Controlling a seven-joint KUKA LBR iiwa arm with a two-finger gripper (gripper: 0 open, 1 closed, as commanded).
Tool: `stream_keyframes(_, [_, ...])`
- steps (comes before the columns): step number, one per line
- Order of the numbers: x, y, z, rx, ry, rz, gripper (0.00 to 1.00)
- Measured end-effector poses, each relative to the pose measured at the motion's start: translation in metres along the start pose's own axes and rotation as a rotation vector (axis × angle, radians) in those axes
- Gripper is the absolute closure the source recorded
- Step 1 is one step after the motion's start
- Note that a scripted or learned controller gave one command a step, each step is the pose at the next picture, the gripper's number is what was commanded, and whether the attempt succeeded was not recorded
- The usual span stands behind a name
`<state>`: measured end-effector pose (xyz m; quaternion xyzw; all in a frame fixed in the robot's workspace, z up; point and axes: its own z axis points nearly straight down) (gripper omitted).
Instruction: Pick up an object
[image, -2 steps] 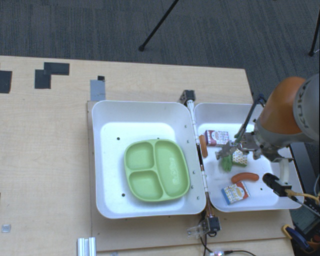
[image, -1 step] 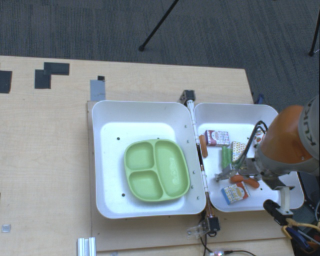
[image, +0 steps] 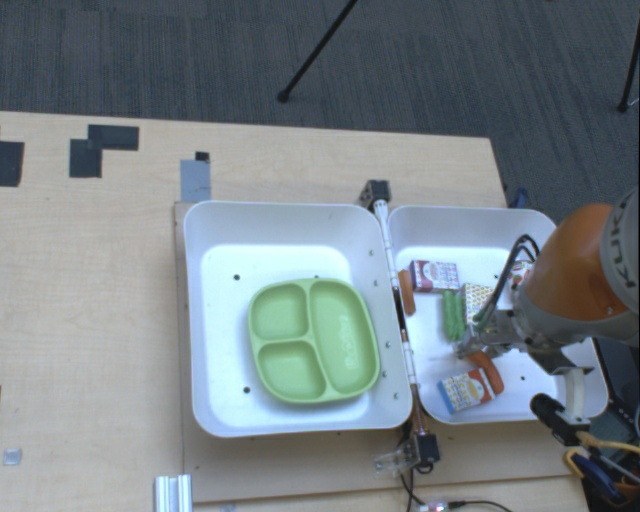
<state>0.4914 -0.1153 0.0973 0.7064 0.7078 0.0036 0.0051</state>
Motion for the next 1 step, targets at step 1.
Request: stream_keyframes(1, [0.0580, -0.0023, -0.0877, 0.008, 0.003, -0.002, 1.00])
